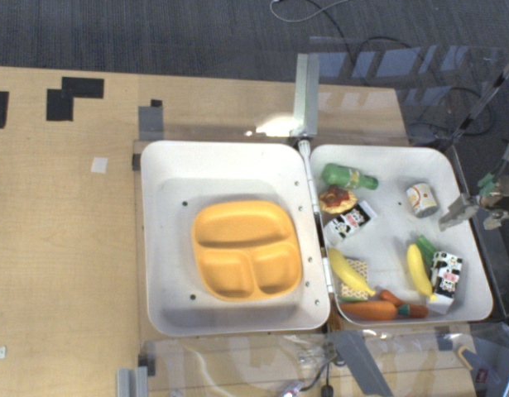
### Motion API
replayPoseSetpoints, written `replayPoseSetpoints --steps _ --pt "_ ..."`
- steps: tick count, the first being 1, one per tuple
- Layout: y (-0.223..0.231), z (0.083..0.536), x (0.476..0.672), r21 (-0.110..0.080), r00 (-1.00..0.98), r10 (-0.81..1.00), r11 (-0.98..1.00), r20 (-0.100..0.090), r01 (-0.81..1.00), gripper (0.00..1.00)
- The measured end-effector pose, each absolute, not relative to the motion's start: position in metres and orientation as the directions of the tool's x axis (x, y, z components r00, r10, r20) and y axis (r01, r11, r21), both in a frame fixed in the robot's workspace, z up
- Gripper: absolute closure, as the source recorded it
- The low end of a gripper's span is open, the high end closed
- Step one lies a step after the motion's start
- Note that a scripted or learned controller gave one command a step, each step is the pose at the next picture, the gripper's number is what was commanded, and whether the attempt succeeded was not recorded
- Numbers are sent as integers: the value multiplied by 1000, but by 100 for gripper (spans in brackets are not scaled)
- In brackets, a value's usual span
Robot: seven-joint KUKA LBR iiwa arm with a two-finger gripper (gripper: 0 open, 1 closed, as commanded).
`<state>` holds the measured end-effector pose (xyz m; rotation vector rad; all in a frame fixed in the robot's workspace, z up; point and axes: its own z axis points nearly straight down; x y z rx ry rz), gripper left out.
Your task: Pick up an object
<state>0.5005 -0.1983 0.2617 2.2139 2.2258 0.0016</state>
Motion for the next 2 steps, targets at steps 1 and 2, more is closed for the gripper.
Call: replayPoseSetpoints --steps 1,2 --pt "-185 88 578 9 381 925 -381 2 924 0" --pt "-194 89 513 16 261 965 -261 0 965 0"
